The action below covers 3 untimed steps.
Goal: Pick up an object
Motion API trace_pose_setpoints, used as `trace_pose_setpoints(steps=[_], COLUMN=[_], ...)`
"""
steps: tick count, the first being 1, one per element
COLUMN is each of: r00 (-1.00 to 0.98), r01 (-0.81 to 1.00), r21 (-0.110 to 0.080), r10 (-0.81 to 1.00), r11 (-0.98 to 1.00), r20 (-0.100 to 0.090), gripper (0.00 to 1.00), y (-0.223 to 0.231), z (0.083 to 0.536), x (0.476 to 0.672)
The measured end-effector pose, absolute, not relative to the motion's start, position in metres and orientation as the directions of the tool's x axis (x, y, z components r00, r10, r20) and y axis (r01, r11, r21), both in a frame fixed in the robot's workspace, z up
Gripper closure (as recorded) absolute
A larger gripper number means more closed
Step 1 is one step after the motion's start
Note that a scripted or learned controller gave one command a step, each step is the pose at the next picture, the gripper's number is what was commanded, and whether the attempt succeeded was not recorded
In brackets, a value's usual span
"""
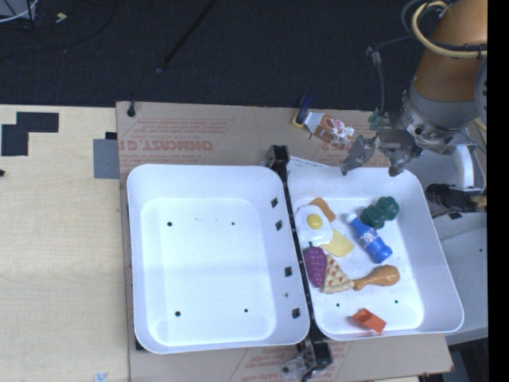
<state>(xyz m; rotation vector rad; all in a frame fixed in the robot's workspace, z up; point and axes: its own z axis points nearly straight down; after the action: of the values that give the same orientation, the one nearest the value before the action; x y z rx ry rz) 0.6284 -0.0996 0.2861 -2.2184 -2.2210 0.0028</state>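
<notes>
Your pincer hangs over the far rim of the right bin, its two fingers spread apart with nothing between them. You are at the approach step: nothing is picked yet, and every candidate lies in that bin, below the pincer in the view.

Nearest to it, just toward you and a little right, is a dark green broccoli-like toy. Touching that on its near-left side lies a blue bottle, tilted. Further left of the pincer's line sits a fried egg toy, with a yellow cheese slice beside it. Beyond those come a purple piece, a pizza slice and a brown drumstick, packed close. Farthest off, near the front rim, is a small orange-red block, well apart from the rest.

Behind the pincer, outside the bin, a small packet rests on the cardboard.

The next move, as I judge it, calls for you to choose one target, bring the spread fingers over it, and descend. The broccoli is closest, but it touches the bottle, so you may nudge both.
</notes>
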Motion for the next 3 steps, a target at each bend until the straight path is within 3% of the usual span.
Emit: trace_pose_setpoints(steps=[1, 2, 3], r00=[0.003, 0.000, -0.004], r01=[1.000, 1.000, 1.000], r21=[-0.020, -0.002, 0.002], r10=[1.000, 1.000, 1.000], r11=[-0.003, 0.000, 0.004], r20=[0.003, 0.001, -0.001], gripper=[0.00, 0.00, 0.00], y=[-0.110, -0.139, -0.160], z=[0.175, 0.107, 0.088], x=[0.552, 0.584, 0.646])
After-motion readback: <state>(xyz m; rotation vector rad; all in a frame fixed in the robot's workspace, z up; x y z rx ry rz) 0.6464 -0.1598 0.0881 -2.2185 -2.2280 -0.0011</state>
